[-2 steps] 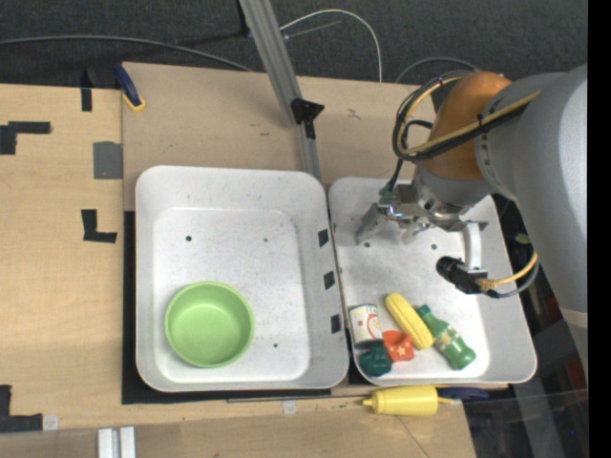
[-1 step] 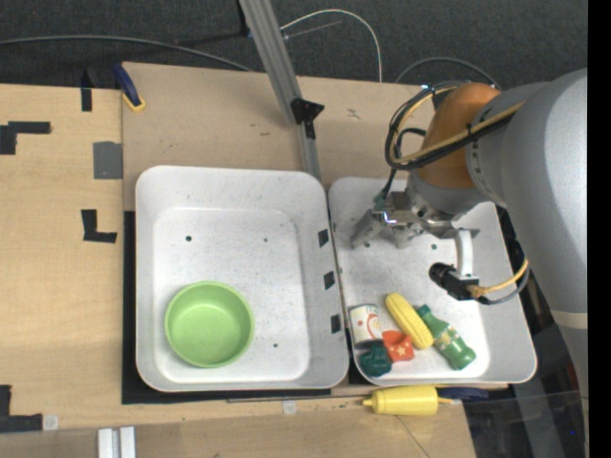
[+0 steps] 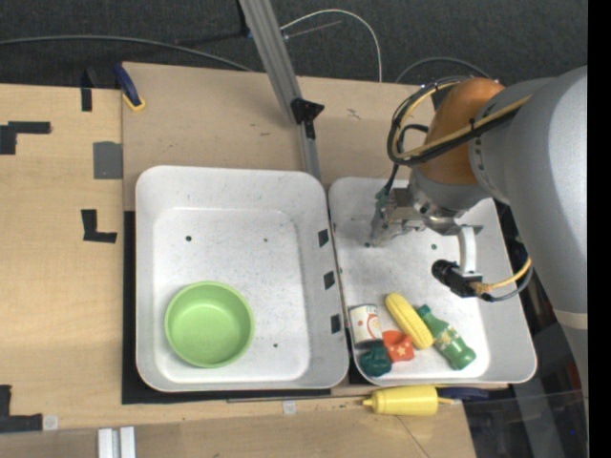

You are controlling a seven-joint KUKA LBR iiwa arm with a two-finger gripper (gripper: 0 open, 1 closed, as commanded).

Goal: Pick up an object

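My gripper points down into the far left part of the right bin, just above the bin floor, and I see nothing between its fingers. At the near end of that bin lies a cluster of toys: a small white can with a red label, a yellow corn cob, a green bottle-shaped toy, a red piece and a dark green piece. The gripper is well behind this cluster, apart from it.
A green bowl sits in the near left corner of the left bin. A yellow mustard-like bottle lies on the bench just outside the right bin's near rim. A slanted metal pole rises behind the bins.
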